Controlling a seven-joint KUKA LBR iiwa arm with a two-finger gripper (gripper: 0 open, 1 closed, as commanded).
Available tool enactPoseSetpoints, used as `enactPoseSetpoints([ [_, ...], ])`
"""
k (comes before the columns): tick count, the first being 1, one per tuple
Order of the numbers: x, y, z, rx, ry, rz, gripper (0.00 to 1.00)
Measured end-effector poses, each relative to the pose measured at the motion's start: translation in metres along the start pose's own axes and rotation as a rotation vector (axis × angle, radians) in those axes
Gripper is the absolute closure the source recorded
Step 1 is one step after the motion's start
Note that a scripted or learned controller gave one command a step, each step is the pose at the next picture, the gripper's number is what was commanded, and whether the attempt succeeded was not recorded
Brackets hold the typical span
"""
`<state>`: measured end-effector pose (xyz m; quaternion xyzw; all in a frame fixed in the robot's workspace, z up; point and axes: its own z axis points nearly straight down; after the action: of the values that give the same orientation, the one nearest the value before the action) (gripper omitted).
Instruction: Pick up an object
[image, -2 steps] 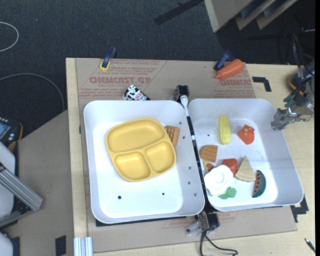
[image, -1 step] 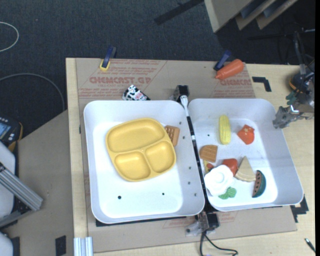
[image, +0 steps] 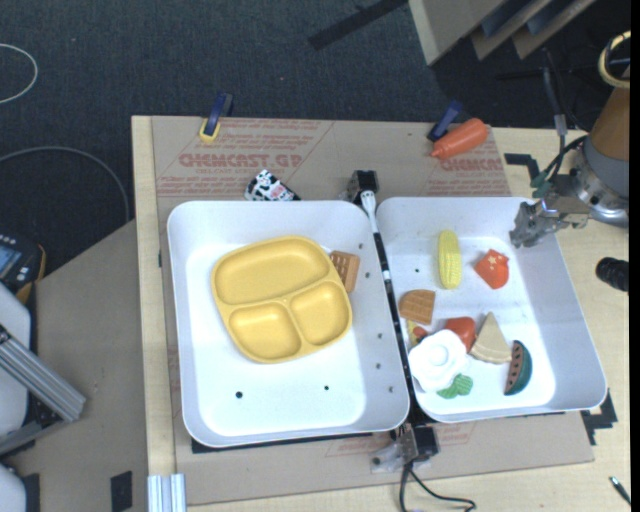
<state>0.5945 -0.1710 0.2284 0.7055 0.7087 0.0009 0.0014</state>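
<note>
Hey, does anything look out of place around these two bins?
Yes. An orange carrot-shaped toy and a small black-and-white cow-patterned toy lie on the cardboard bench top outside the bins, behind their far rims. Also, a brown waffle-like piece leans against the yellow divided plate.
</note>
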Motion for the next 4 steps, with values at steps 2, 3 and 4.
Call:
enactPoseSetpoints([
  [2,0.112,0.001,-0.015,0.005,0.003,-0.001,1.0],
  [3,0.165,-0.006,0.002,0.008,0.002,0.0,1.0],
  [4,0.194,0.007,0.001,0.0,0.001,0.0,1.0],
])
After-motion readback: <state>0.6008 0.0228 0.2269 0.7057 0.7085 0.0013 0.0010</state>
